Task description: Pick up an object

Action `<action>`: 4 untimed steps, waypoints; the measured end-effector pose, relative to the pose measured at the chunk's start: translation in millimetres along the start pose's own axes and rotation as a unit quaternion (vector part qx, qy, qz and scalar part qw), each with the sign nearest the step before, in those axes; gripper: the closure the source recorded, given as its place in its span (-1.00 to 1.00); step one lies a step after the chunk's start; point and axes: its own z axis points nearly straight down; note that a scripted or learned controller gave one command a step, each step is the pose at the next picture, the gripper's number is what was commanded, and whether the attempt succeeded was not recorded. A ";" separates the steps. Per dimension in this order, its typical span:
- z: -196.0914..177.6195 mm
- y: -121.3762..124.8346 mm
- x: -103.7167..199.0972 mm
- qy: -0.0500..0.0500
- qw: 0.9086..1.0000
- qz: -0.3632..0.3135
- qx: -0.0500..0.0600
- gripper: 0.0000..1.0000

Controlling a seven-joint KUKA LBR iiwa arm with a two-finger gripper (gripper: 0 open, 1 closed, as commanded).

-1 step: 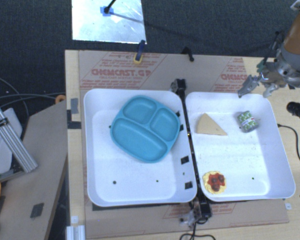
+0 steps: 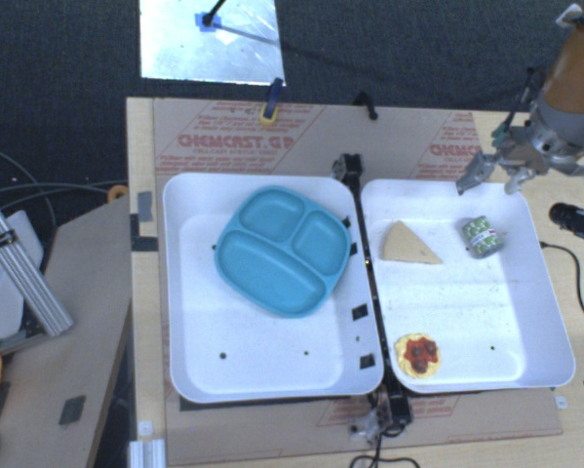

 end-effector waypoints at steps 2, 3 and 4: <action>76.3 0.5 67.6 0.001 1.000 -0.001 0.000 -1.00; 13.4 2.3 133.8 0.001 1.000 -0.003 -0.003 -1.00; 17.4 0.9 129.3 0.000 1.000 0.000 -0.001 -1.00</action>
